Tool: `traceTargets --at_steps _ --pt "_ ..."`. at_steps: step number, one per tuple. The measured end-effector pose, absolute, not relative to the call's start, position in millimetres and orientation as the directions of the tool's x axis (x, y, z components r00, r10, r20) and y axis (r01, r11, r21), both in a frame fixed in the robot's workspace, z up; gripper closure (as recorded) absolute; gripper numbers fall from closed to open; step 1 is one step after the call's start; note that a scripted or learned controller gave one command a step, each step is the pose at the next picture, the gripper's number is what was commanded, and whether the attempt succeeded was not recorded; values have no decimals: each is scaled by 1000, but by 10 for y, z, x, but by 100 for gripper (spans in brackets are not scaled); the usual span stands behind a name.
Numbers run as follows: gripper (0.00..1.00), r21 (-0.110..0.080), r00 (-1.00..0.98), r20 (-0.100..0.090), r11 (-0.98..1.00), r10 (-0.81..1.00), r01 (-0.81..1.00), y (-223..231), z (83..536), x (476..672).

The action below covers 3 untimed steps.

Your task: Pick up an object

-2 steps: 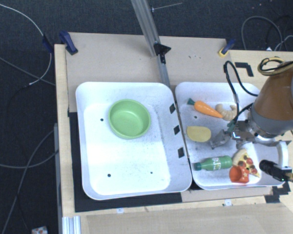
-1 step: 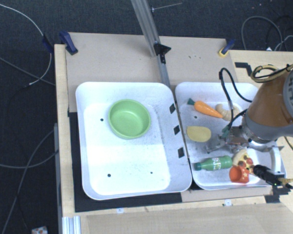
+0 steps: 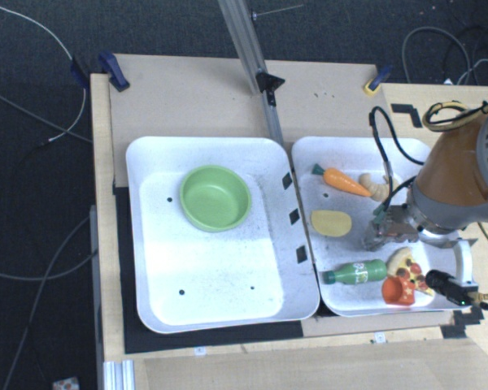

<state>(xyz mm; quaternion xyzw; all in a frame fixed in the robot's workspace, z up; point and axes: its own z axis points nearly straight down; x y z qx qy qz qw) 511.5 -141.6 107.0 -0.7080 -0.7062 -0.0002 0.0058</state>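
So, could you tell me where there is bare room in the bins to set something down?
The left bin has the most: its whole near half below the green bowl, plus strips beside it. The right bin is crowded: carrot, yellow piece, bottle, red toy and the tool. Only a patch near its far-left corner is bare.

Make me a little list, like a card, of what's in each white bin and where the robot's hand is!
left bin: green bowl
right bin: carrot, yellow flat piece, green bottle lying on its side, red and yellow toys in the near corner
gripper: low in the right bin, between the yellow piece and the red toys
held: nothing seen between its fingers
bench: tan, with blue clips at the back corners
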Motion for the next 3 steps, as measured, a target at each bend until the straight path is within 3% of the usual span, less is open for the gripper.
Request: traceTargets --at_steps 1,3 --pt "100 7 -2 0 2 1000 1000 -1357 1533 5118" --pt "100 9 -1 0 1 1000 1000 -1314 2627 5139"
